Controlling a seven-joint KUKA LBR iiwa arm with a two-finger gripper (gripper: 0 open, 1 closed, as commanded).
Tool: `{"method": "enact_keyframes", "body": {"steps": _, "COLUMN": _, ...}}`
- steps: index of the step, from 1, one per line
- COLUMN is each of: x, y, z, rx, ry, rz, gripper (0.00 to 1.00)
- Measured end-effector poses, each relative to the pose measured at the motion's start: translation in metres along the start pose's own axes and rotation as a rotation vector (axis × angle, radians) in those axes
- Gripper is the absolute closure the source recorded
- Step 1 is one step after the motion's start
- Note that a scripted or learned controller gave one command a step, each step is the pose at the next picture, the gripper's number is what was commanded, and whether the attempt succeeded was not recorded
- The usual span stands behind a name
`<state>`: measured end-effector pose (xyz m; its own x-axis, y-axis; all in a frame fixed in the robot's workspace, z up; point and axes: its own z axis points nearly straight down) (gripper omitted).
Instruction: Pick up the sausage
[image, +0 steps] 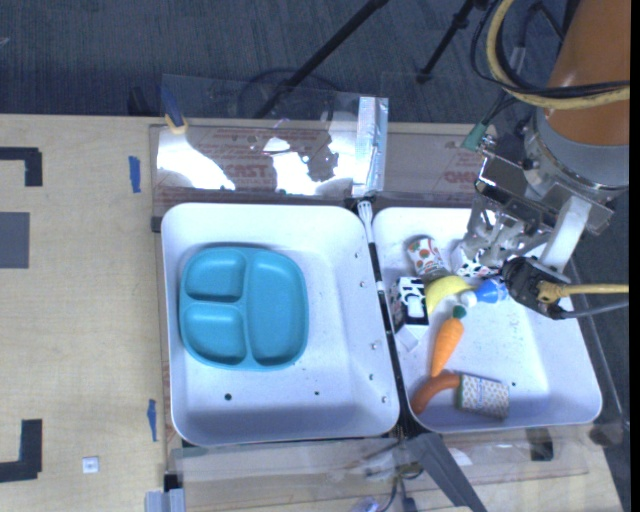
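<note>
while the arm is reaching in from the right, the gripper (487, 243) is hovering over the toy cluster at the back of the right bin (560, 385).
the sausage (432, 391), curved and reddish-brown, is lying at the bin's front edge, touching a patterned cup (483, 395) just below the carrot (447, 342), well apart from the gripper; whether the gripper is spread or closed cannot be told. the left bin (330, 390) is holding a blue divided plate (243, 306).

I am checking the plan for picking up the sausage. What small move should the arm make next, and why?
Probably it should move the tool toward the near edge of the right bin. The tool hangs over that bin's far part, by the small can and the banana, while the sausage lies at the near edge, beside the carrot.
</note>
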<state>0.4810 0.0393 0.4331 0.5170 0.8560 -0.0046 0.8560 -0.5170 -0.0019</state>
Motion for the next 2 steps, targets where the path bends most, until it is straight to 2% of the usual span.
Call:
{"method": "enact_keyframes", "body": {"steps": 1, "x": 0.000, "y": 0.000, "z": 0.000, "rx": 0.000, "ry": 0.000, "rz": 0.000, "gripper": 0.00}}
{"method": "enact_keyframes", "body": {"steps": 2, "x": 0.012, "y": 0.028, "z": 0.000, "rx": -0.001, "ry": 0.000, "rz": 0.190, "gripper": 0.00}}
